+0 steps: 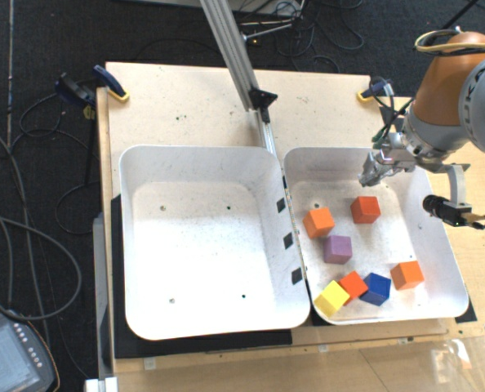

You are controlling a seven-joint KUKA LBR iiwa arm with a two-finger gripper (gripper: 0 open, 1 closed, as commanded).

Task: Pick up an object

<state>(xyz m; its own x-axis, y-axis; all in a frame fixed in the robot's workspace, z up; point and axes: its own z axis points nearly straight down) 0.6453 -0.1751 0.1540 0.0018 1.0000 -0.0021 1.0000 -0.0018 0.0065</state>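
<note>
Bench: pale board [193, 104] on dark floor; two white bins side by side, left bin [144, 166] bare.
Right bin [442, 260]: seven blocks.
Gripper [375, 172]: over the bin's far end; nothing seen between its tips; open or closed, cannot tell.
Nearest target: red block [365, 209]; just below and slightly left of the tips, apart from them; orange block [318, 221] further left.

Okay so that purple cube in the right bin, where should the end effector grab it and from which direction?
Probably from straight above, closing on two opposite side faces of the purple cube. It sits flat on the bin floor. The orange cube crowds its upper-left corner, so choose the pair of faces with bare floor beside them. The end effector hovers up-right of it, near the red cube.
</note>
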